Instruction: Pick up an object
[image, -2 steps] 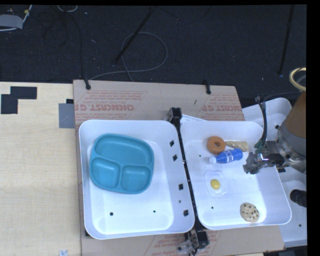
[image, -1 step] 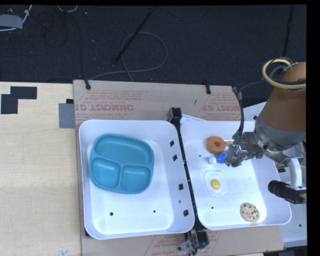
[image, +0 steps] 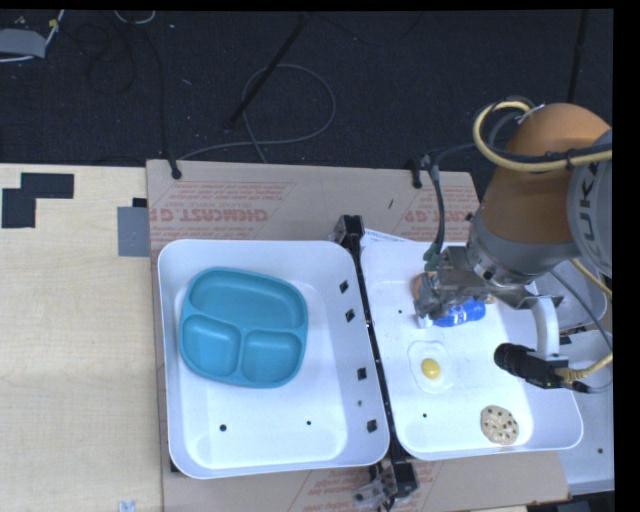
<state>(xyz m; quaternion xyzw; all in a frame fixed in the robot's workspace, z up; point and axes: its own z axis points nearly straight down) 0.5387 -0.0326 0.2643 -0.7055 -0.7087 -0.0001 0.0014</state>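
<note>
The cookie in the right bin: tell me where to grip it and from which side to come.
The cookie lies flat on the floor of the right bin, near the front corner, apart from the fried egg. Come straight down from above and close across its round edge. Being flat and thin, it gives little to pinch, so the fingers would likely need to reach the floor. Any direction across a round shape should do.

You get even, bright overhead light on the white bins; above them the background falls dark. Shadows stay soft, focus slightly grainy, glare mild.
</note>
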